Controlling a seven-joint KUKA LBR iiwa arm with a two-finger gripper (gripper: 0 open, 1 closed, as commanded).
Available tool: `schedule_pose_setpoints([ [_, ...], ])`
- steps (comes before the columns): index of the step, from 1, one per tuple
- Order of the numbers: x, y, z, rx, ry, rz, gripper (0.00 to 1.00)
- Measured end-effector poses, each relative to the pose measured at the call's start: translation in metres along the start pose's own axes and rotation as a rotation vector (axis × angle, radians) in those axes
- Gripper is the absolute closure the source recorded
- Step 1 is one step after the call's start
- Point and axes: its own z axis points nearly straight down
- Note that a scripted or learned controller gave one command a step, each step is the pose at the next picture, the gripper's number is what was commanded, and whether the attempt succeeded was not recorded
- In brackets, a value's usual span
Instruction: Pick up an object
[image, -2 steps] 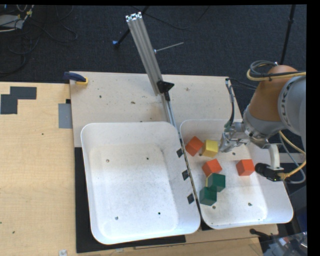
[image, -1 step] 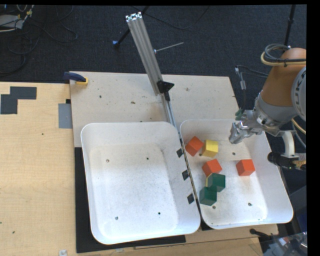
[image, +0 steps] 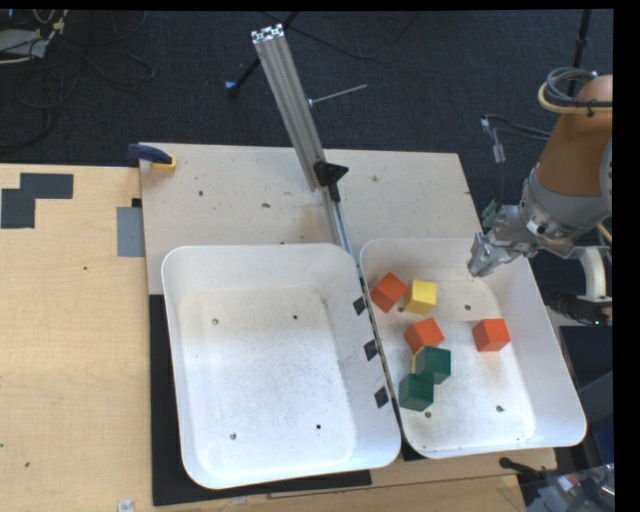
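Your claw (image: 484, 262) hangs over the upper edge of the right-hand shallow white plastic bin (image: 555, 400); from this angle you cannot tell how far it is parted, and no object shows in its grip. All six blocks lie in that bin. An orange cube (image: 389, 292) sits touching a yellow cube (image: 422, 296) near the bin's upper left. Below them a second orange cube (image: 424, 334) rests against a dark green cube (image: 434, 362), with another dark green cube (image: 416, 391) just beneath, close to the bin's left wall. A third orange cube (image: 490, 335) stands apart to the right, nearest the claw. The left-hand shallow white plastic bin (image: 180, 300) sits beside it on the counter (image: 230, 200).
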Motion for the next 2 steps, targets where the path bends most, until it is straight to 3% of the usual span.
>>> schedule_pose_setpoints([
  [2, 0.112, -0.012, 0.013, 0.007, 0.003, -0.002, 1.00],
])
